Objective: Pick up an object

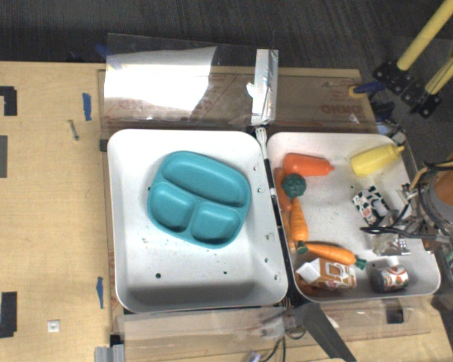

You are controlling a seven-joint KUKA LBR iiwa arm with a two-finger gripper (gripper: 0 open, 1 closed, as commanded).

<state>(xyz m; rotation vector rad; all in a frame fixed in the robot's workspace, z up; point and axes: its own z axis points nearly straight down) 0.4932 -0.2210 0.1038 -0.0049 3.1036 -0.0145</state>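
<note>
Lying flat: orange toy carrot [331,253]

Right bin [340,202] holds carrots [331,253], a yellow bottle [375,159], small toys [368,202].

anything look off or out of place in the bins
Nothing looks spilled or broken. The teal divided plate sits askew in the left bin, turned at an angle to its walls. The toys in the right bin, including two carrots, lie jumbled at odd angles.
</note>
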